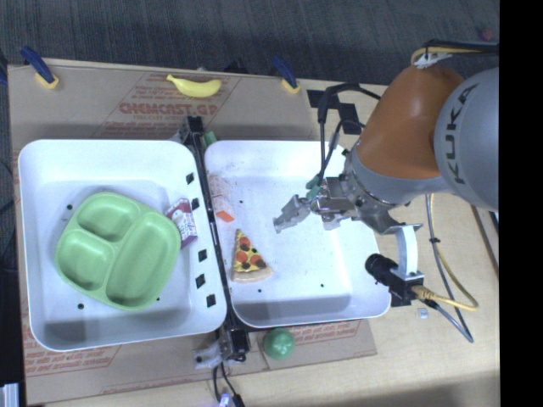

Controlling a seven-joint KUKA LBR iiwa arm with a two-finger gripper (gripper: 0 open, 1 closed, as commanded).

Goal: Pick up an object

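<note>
Green ball (277,342) sits on the counter (399,346) at the near edge, outside the bins. In the right bin (339,299), the pizza slice toy (249,256) lies near its left wall, w/ a small orange bit (224,215) beyond. Pincer (286,219) hangs above the bin floor, right of the slice, holding nothing; can't tell if apart or together. Best approach: shift left-nearer, centre over the slice, descend straight. Far back, a yellow banana (194,84).
</note>
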